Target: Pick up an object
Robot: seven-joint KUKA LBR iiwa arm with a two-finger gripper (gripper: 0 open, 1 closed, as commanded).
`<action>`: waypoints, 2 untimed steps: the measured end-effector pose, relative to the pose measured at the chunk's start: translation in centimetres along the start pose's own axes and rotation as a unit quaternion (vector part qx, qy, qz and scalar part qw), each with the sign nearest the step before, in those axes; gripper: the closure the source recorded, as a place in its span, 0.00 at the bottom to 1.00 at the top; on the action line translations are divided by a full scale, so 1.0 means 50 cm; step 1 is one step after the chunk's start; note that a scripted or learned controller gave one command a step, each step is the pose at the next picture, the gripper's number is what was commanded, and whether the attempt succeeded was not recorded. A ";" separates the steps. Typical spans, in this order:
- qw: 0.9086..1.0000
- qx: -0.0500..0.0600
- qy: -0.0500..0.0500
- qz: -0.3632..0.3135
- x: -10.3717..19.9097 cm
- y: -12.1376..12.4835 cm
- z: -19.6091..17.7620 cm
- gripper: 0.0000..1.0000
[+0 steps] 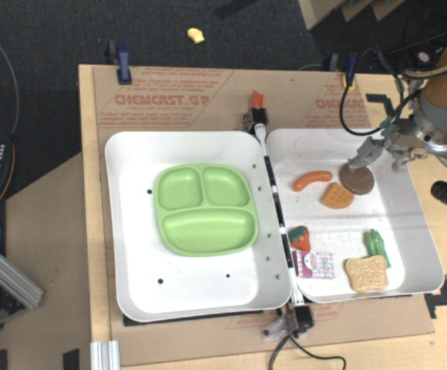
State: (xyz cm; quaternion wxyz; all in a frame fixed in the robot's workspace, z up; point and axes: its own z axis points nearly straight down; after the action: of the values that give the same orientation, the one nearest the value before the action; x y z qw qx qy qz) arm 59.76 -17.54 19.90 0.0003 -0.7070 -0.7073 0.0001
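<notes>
The gripper [360, 163] is reaching down into the right bin [420, 230] and sitting right at the round brown patty [357, 180], likely because that is the thing it wants to grab. I cannot tell how it is set. The patty is lying flat, touching the orange cracker [337, 196] (a crowded spot), near the sausage [313, 180].

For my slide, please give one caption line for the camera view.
Claw over brown disc in right bin; green tray in left bin.
</notes>
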 end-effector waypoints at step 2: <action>1.000 -0.003 -0.001 -0.002 -0.037 0.143 0.227 0.00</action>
State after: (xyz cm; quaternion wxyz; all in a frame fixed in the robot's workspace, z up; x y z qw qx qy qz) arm 66.91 -19.40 8.56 -0.0028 -0.7055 -0.7087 -0.0013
